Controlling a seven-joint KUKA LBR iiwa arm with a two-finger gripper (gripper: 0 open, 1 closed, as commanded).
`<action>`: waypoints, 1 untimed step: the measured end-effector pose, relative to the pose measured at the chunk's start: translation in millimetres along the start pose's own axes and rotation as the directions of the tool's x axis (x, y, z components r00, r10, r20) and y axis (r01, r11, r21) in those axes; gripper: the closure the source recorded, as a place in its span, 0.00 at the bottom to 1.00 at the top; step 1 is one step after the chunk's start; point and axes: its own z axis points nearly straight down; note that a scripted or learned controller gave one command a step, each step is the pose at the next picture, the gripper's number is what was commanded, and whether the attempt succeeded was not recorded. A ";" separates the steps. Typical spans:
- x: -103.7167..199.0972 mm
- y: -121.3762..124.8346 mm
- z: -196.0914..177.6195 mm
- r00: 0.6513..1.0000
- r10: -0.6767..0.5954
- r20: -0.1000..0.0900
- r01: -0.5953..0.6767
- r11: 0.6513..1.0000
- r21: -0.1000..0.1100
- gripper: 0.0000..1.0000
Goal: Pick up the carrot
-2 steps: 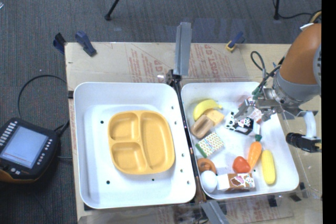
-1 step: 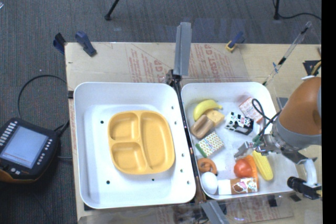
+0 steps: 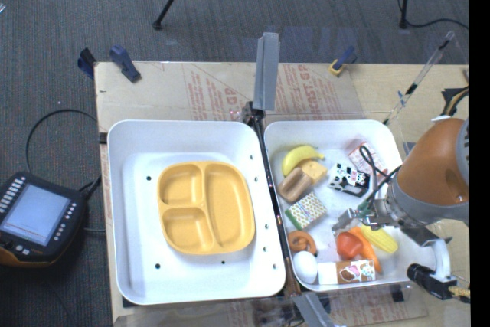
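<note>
End effector over the carrot, no lift yet.
The carrot [image 3: 370,254] lies in the right bin [image 3: 383,135], lower right of the frame, between a tomato [image 3: 349,244] and corn [image 3: 382,240]; the end effector [image 3: 358,220] hangs just above, its grip state cannot be told.

One fixed camera looks down slantwise over both bins [image 3: 122,165].
</note>
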 end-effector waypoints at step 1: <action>-1.1 0.4 -8.5 1.000 0.005 0.000 -0.005 1.000 0.000 1.00</action>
